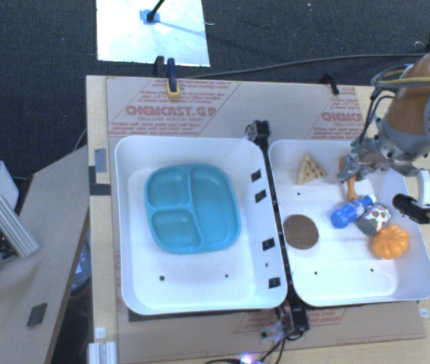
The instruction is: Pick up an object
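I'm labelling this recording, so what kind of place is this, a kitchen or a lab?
Most likely a robotics lab bench, not a kitchen: two white bins clamped on a board, a robot arm reaching in, and toy food such as a small pumpkin and a blue divided plate.

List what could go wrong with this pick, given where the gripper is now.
The gripper sits low at the right bin's far side, beside an orange-brown item; it may close on nothing.

The blue bottle, speckled piece and orange pumpkin lie packed together, so reaching there could nudge the neighbours aside.
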You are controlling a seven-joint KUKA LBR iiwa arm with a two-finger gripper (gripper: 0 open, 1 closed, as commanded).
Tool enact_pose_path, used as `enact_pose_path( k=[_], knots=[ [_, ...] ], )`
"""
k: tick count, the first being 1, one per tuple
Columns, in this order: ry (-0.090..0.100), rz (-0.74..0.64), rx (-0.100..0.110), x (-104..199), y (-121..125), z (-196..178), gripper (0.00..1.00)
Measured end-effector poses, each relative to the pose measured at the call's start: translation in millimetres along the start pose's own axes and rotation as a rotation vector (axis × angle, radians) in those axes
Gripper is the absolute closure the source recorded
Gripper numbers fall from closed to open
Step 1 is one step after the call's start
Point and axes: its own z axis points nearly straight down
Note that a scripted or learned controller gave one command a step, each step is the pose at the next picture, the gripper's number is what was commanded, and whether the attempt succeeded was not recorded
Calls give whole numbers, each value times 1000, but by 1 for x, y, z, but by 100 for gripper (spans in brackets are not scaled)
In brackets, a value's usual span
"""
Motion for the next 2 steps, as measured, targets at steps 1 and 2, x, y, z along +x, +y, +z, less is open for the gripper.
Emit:
enact_pose_path(
  k=[1, 2],
  knots=[
    [0, 8, -4, -3, -7, -58, 100],
    [-1, 4, -5, -3, -3, -123, 100]
  ],
)
